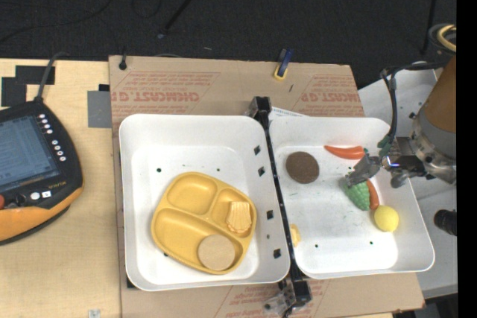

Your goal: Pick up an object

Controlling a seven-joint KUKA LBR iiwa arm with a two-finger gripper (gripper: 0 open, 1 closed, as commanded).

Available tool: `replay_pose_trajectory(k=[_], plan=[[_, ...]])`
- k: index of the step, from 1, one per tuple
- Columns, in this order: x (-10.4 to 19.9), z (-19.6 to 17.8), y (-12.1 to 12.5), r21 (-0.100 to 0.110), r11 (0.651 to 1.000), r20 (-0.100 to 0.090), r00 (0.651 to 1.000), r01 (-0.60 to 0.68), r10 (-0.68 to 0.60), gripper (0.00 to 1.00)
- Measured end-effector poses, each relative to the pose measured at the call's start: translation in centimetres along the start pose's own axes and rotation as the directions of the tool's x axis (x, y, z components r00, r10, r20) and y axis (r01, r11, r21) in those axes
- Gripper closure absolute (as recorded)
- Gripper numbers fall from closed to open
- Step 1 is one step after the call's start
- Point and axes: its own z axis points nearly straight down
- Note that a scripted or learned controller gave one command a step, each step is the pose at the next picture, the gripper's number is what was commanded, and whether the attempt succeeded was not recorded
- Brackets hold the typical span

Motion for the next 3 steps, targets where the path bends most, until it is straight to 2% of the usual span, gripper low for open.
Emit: replay_pose_trajectory(k=[1, 2, 3], plan=[[-0.1, -1.0, 0.0, 0.002, 1.000, -0.001, 1.000, 0.000, 0.000, 1.00], [7.1, -8.1, 2.1, -0.008, 1.000, 0.001, 1.000, 0.006, -0.006, 1.00], [15.2, 1.1, -0.3, 0.010, 1.000, -0.001, 1.000, 0.006, -0.006, 1.00]])
